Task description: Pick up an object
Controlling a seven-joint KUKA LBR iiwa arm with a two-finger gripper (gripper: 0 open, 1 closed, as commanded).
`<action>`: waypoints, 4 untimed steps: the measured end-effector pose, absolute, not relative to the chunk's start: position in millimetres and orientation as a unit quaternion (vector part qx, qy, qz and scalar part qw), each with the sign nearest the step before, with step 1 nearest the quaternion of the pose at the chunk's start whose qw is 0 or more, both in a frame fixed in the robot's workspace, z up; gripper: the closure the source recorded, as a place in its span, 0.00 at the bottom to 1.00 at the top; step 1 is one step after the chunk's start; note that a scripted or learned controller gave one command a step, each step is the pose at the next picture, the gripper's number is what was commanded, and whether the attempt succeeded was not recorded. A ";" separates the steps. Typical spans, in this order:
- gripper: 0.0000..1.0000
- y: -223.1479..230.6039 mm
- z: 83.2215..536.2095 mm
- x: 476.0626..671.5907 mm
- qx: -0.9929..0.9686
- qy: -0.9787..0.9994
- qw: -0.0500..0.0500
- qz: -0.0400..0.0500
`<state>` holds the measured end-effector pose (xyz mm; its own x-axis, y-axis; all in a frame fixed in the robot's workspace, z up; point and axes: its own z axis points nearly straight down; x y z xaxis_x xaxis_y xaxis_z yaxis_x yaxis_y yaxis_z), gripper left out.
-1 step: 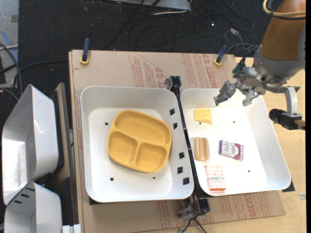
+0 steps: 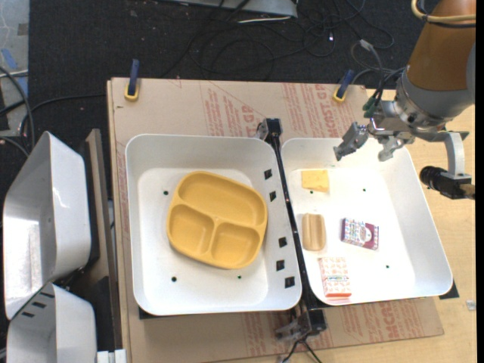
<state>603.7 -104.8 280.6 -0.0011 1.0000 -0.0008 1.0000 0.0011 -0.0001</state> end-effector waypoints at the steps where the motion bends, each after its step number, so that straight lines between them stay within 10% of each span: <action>1: 0.00 -103.5 216.7 605.9 0.708 0.706 -0.002 -0.002; 3: 0.00 -101.9 108.6 590.5 0.708 0.706 -0.002 -0.001; 4: 1.00 -102.0 121.8 592.0 0.709 0.706 0.000 0.000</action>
